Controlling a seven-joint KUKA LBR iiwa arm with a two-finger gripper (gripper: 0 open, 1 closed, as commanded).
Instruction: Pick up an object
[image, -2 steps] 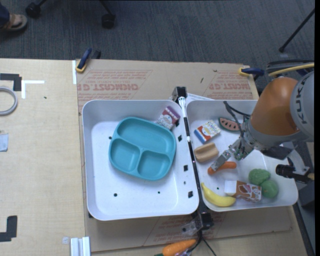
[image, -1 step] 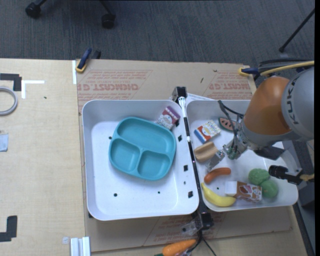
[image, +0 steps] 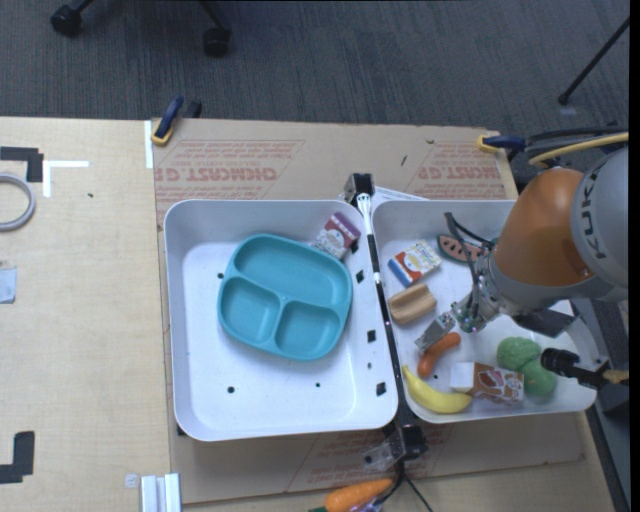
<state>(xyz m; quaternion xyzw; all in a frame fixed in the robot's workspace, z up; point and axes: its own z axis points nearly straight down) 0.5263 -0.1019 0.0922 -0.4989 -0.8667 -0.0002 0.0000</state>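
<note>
My gripper (image: 447, 328) is low in the right bin (image: 500, 212), its tip just above an orange carrot-like piece (image: 441, 352). A tan bun (image: 410, 302) lies just to the gripper's left. A yellow banana (image: 437, 394) rests along the bin's front wall, with a small white block (image: 460, 375) and a printed box (image: 498, 383) beside it. A green toy (image: 526, 361) sits at the front right. Further back are a white card with red and blue print (image: 415, 263) and a brown striped piece (image: 459, 246). I see nothing gripped.
The left bin (image: 200, 400) holds a teal divided plate (image: 286, 297) and a small packet (image: 337, 235) by its back right corner. The arm's orange band (image: 540, 235) overhangs the right bin's right side. An orange piece (image: 358, 494) lies on the cardboard in front.
</note>
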